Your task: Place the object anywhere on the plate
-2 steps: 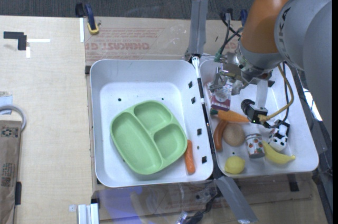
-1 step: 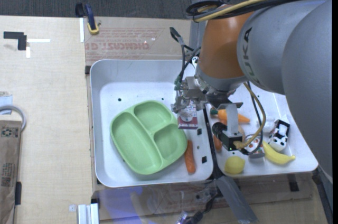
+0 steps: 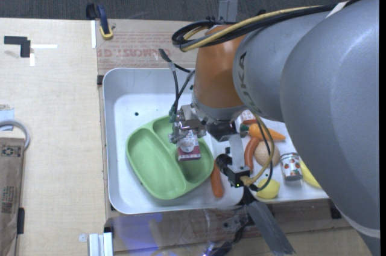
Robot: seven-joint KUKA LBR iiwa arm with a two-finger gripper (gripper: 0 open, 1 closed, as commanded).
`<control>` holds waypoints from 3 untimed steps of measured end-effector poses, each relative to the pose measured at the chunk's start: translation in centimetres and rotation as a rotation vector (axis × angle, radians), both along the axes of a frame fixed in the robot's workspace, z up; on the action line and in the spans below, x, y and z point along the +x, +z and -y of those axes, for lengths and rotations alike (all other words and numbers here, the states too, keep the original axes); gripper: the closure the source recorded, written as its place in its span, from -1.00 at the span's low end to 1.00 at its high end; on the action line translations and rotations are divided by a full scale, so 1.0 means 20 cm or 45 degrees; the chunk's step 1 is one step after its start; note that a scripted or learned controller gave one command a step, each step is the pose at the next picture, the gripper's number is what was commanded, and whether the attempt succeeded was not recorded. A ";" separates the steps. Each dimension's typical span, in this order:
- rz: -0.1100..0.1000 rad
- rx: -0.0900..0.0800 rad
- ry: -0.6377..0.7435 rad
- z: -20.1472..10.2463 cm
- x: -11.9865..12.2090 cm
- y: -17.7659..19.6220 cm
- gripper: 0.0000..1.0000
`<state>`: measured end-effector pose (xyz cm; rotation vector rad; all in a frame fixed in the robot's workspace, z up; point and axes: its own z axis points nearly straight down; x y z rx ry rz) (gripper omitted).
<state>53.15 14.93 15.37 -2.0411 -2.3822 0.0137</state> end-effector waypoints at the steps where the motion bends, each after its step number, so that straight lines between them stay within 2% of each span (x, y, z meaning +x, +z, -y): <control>1: 0.001 0.000 -0.001 0.00 0.00 0.00 -1.00; 2: 0.001 0.000 -0.001 0.00 0.00 0.00 -1.00; 3: 0.005 -0.004 -0.294 -0.08 0.28 0.29 -1.00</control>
